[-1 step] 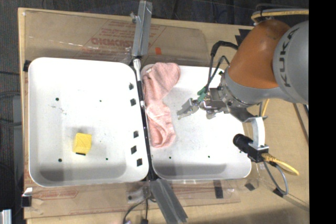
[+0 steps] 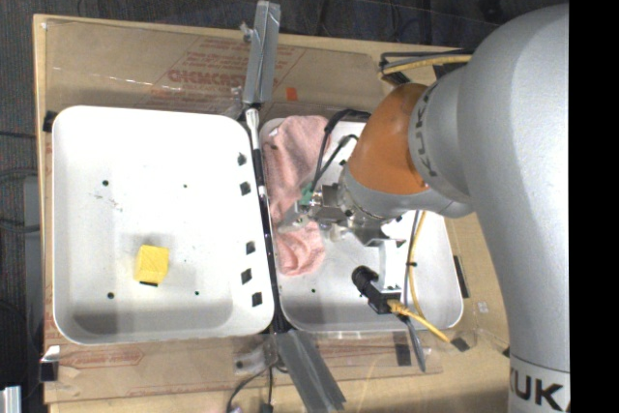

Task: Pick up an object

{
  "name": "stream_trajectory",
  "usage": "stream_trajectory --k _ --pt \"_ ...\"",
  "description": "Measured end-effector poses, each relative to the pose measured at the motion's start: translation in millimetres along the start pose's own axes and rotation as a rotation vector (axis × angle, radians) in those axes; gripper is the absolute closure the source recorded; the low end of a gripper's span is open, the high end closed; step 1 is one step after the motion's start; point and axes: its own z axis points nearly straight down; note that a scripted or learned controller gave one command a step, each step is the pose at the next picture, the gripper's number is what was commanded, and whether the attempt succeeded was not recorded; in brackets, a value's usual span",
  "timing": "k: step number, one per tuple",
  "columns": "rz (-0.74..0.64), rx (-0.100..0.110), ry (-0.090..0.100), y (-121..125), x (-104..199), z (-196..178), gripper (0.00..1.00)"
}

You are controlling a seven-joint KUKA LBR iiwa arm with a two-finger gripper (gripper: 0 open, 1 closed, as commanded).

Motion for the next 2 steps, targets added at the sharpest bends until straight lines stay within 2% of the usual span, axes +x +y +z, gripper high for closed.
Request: stream_trajectory --k 1,2 --pt "-0.005 0.002 -0.001 -0.1 0.2 -9.4 1.00" --pt "0.051 -0.002 0.000 48.2 43.4 -164.6 1.00"
